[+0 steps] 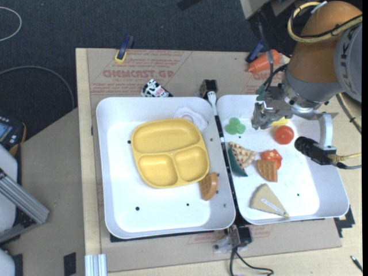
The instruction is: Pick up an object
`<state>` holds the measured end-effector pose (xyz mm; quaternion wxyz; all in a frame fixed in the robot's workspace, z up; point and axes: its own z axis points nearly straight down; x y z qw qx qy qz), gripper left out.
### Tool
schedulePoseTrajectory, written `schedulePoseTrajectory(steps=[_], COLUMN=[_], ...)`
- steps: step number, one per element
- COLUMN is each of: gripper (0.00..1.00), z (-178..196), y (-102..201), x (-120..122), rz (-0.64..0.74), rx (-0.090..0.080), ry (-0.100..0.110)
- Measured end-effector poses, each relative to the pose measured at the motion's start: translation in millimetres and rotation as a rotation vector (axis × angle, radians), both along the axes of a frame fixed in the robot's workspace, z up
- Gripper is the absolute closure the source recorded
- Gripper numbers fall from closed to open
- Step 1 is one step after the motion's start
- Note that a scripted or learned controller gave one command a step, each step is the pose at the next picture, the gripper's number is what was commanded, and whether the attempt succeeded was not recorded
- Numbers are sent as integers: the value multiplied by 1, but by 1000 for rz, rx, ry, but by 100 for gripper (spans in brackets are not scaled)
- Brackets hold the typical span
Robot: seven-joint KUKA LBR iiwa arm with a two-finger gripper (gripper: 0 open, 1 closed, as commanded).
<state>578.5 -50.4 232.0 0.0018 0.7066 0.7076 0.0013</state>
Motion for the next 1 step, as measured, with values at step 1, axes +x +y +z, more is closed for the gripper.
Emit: schedulePoseTrajectory(steps=[1], gripper=[100], z=[2], y=[-10], x=[-6], rz=[-2], rx=[1], ry=[5])
